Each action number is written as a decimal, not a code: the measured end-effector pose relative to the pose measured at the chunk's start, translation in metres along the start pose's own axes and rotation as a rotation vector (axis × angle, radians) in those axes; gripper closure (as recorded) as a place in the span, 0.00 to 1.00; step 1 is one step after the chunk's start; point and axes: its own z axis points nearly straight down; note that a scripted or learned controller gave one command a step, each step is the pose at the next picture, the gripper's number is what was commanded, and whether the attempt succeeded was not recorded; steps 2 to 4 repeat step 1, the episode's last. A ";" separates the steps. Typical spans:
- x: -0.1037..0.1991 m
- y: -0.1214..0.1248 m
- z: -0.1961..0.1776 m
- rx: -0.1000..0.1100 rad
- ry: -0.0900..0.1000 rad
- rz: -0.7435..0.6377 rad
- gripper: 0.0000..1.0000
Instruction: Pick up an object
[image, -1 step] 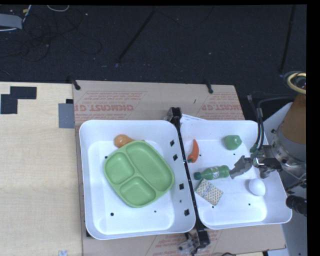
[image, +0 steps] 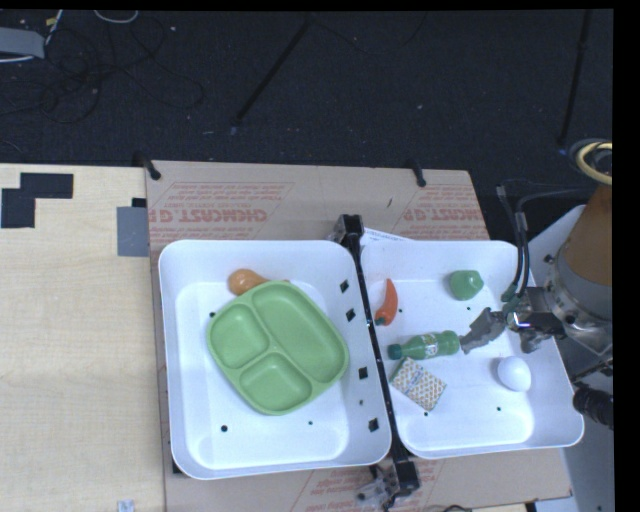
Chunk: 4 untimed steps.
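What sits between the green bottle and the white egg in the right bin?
In the camera view, the gripper reaches into that stretch, just right of the green bottle; bare bin floor separates it from the white egg.

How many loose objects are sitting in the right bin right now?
5: a green round object near the back, an orange-red piece by the divider, a green bottle lying mid-bin, a patterned packet in front of it, a white egg-like object at right. The arm may hide more.
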 end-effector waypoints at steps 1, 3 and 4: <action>0.002 0.002 0.064 0.006 0.001 0.000 0.00; 0.002 0.002 0.064 0.006 0.001 0.000 0.00; 0.002 0.002 0.064 0.006 0.001 0.000 0.00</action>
